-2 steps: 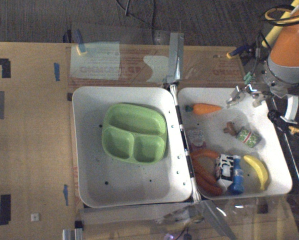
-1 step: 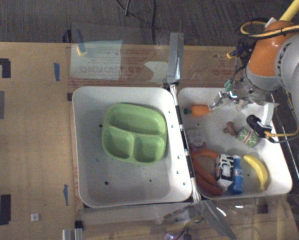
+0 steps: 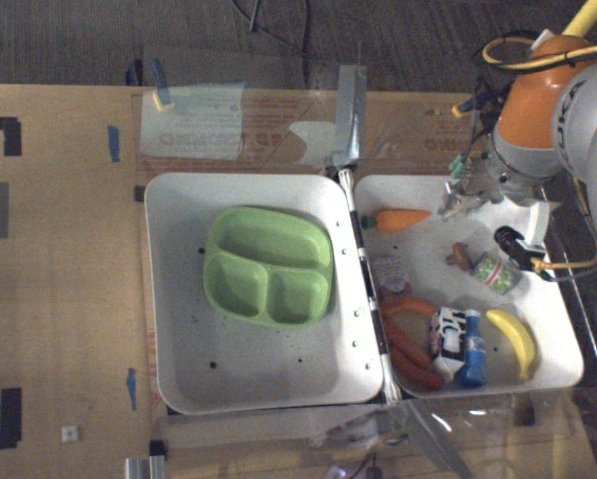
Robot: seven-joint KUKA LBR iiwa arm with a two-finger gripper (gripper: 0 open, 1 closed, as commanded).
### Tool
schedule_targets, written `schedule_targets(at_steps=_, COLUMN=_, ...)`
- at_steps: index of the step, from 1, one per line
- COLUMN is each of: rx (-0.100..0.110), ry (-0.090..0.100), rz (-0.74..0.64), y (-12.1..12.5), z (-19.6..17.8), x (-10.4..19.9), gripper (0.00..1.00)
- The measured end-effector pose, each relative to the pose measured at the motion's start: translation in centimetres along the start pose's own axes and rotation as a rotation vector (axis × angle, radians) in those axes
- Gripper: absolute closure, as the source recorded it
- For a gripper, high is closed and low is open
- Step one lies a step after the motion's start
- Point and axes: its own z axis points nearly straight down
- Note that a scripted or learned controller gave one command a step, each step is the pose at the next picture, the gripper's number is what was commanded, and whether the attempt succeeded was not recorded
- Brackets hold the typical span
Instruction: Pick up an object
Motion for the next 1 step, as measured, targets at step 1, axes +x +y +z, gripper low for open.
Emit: schedule_targets(at_steps=1, rx=0.001, ry=0.0, rz=0.0, y=-0.01, z=0.03, x=0.01, gripper=0.0)
